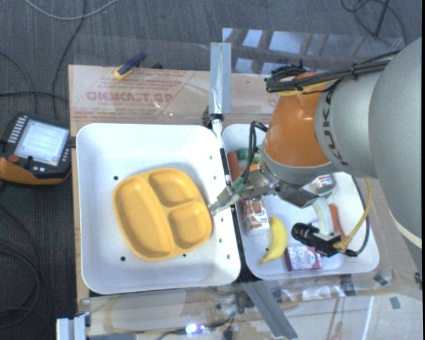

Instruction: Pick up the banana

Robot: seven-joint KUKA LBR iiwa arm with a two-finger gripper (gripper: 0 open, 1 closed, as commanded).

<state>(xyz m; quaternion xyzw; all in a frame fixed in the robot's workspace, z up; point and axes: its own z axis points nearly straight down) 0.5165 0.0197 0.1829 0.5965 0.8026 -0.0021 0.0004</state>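
Note:
The yellow banana (273, 240) lies on the floor of the right bin (365, 257), near its front edge, its tip pointing to the front left. My gripper (232, 194) hangs over the divide between the two bins, up and to the left of the banana and apart from it. The arm's orange band and grey body cover much of the right bin's back half. Nothing is touching the banana except a small carton (253, 217) just beside its upper end.
A yellow divided plate (163, 211) sits in the left bin (99, 261). In the right bin are a maroon packet (302, 258) right of the banana, a white and orange item (332, 217), and a red item (233, 165) at the back left.

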